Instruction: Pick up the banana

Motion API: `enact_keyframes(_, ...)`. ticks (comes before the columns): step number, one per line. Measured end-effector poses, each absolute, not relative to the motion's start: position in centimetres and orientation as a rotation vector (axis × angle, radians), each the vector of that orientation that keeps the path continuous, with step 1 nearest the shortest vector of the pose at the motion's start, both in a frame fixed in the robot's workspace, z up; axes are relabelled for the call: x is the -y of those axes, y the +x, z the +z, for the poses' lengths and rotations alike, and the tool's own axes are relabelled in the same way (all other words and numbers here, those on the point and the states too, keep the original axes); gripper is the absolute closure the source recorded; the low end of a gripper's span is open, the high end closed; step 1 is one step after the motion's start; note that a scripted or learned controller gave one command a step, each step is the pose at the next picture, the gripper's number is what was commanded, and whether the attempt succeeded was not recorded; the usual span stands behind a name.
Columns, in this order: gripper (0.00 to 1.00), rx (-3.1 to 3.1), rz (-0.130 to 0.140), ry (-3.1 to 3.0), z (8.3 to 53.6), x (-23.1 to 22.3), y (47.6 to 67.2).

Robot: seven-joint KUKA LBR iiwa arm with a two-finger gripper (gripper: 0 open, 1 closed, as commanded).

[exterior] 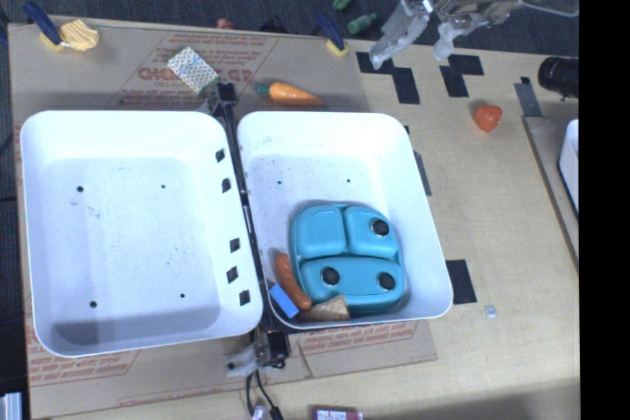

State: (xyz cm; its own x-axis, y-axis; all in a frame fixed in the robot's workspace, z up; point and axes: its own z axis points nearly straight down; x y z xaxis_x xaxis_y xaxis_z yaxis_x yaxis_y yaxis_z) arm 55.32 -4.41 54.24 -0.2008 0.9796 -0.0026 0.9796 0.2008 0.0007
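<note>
While the gripper [417, 39] hangs at the far right above the surface [492, 211], outside both bins, we see its fingers spread apart with nothing between them, so we judge no grasp has begun. The banana [81, 36], we believe but cannot say surely, is the small, pale yellow, stubby piece at the far left corner, beside a blue clamp [41, 21].

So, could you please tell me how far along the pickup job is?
Nothing looks done yet. The pincer hangs open with nothing between its fingers, over the bench beyond the right bin. Left: the whole pickup; which item is the banana, I cannot tell.
</note>
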Motion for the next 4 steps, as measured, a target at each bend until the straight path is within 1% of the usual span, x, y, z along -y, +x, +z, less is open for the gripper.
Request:
enact_keyframes(1, 0.0, -2.121, -0.004, 2.32, 54.2, 0.4, 49.0)
enact_keyframes(2, 0.0, -1.637, -0.007, 2.682, 51.3, -5.9, 47.6)
enact_keyframes(3, 0.0, -1.462, -0.002, 2.78, 54.2, -16.4, 47.6)
enact_keyframes(4, 0.0, -1.475, -0.007, 2.774, 54.2, -7.2, 47.6)
